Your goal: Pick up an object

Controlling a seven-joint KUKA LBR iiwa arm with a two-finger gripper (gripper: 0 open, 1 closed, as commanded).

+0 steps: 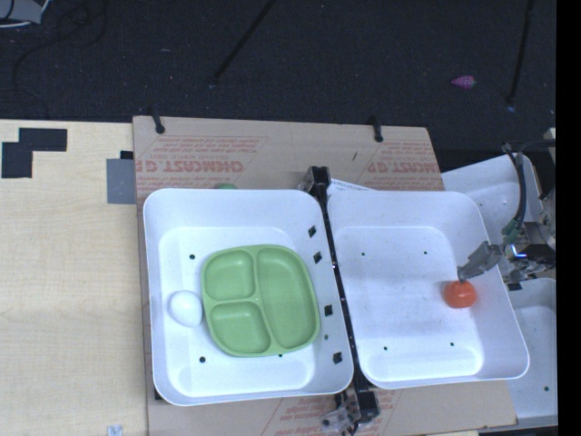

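A small orange-red round object [460, 294] lies in the right white bin [399, 371], near that bin's right wall. My gripper [474, 267] reaches in over the right rim and hangs just above and to the right of this object, its tip very close to the object's top. In the left white bin [172, 216] a green three-compartment plate [259, 300] lies flat. A white ball [186, 308] rests against the plate's left edge.
The two bins sit side by side on a cardboard sheet [272, 157], joined by a black divider [331, 280]. White arm parts and cables [526, 207] stand past the right bin's rim. A wooden bench top [64, 289] lies to the left.
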